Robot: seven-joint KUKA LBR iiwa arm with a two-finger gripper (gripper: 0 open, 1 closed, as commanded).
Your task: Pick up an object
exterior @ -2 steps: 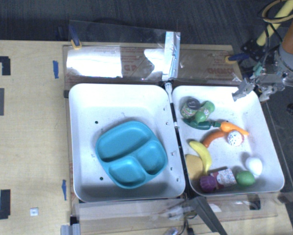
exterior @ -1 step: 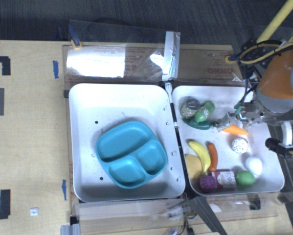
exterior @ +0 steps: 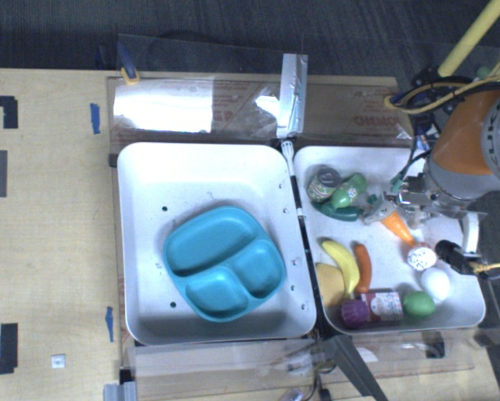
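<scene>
The right white bin (exterior: 475,307) holds several toy foods. A small tin can (exterior: 322,182) and a green pepper (exterior: 347,197) lie at its back left. An orange carrot (exterior: 397,225) lies near the middle. A yellow banana (exterior: 343,262) and a red sausage (exterior: 363,267) lie side by side at the left. A purple-capped bottle (exterior: 371,307), a green lime (exterior: 418,304), a white egg (exterior: 436,284) and a speckled ball (exterior: 421,259) sit along the front. My gripper (exterior: 402,199) hangs over the bin's back part, just above the carrot and right of the pepper.
The left white bin (exterior: 141,182) holds a blue divided plate (exterior: 223,262). A clear plastic wall (exterior: 199,98) and a metal post (exterior: 292,94) stand behind the bins. Yellow and black cables (exterior: 425,94) run at the upper right. The wooden bench (exterior: 41,249) stretches left.
</scene>
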